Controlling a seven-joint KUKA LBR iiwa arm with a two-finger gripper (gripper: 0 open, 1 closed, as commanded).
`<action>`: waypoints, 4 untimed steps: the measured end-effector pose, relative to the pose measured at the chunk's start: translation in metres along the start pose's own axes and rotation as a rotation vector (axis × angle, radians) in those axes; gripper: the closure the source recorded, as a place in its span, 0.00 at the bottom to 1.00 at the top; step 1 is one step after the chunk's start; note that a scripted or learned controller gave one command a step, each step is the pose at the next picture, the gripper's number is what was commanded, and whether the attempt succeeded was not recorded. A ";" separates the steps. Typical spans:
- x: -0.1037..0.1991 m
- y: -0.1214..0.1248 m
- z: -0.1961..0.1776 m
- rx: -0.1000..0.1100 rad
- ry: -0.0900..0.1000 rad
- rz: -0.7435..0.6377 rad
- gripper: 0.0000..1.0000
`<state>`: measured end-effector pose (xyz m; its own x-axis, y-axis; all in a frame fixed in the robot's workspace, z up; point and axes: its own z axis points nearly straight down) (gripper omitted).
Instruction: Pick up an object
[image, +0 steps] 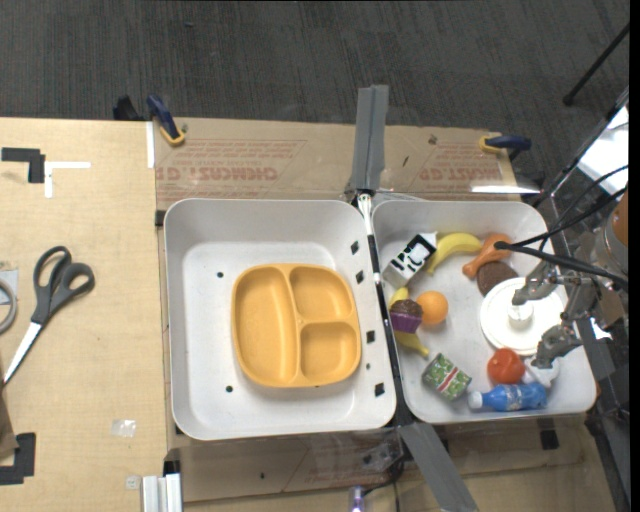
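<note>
Over the right bin's (452, 204) crowded corner, with gripper (548, 320) just beside white dish (505, 318), red ball (506, 365) and blue bottle (514, 398), jaws unreadable: could clip the dish rim or shove neighbours instead of gripping.

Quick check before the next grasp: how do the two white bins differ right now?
The left white bin holds a single yellow divided plate lying flat. The right white bin holds a crowd of small items, among them a yellow banana, an orange ball and a blue bottle. The gripper hangs over the right bin. Both are shallow, rounded-cornered and alike in size.
</note>
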<state>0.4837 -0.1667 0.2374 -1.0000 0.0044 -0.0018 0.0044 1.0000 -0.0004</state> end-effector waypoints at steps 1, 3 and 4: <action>0.004 0.023 0.131 0.001 -0.006 0.076 0.00; -0.030 0.054 0.144 0.000 -0.003 0.179 0.00; -0.048 0.063 0.144 0.000 -0.004 0.219 0.00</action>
<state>0.5320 -0.1043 0.0937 -0.9751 0.2217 -0.0057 0.2217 0.9751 0.0002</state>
